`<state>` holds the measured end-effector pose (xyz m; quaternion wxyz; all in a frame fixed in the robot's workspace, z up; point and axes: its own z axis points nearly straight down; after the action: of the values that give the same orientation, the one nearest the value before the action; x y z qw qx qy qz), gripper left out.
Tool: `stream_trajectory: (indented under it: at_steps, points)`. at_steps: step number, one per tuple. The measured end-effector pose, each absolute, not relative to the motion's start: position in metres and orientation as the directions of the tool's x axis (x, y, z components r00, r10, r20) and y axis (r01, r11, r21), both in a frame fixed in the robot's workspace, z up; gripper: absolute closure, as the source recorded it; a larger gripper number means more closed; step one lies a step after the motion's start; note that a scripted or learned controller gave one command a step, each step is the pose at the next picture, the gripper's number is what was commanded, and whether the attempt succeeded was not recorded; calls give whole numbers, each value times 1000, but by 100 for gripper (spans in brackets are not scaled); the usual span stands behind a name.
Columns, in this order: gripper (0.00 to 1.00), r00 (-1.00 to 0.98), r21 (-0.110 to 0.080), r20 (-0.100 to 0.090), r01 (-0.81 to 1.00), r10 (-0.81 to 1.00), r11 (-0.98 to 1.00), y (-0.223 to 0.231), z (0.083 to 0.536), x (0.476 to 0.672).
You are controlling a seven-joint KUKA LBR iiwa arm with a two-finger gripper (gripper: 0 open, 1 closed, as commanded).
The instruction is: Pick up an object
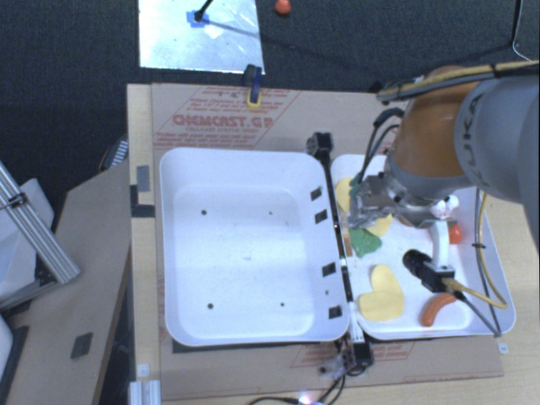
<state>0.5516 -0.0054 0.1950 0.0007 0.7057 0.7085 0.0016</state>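
Two white bins share your bench; the gripper (364,213) hangs over the right bin (481,323). You cannot tell its grip state. Just below it lies a crumpled green object (366,242), touching a yellow piece (382,294) beyond.

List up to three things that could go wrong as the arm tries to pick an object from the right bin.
1. The gripper is low over the green object, which touches a yellow object; a grasp might catch both or neither.
2. It works close to the divider clips between the bins, so it could bump them.
3. The arm's bulk hides much of the right bin, so a failed grasp may be hard to see.
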Motion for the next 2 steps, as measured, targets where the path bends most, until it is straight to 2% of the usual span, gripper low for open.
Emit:
stream_trajectory:
  at_steps: [1,2]
  points:
    - [100,-9,20,2,1000,1000,9,36,396,570]
    - [100,-10,19,5,1000,1000,9,61,545,522]
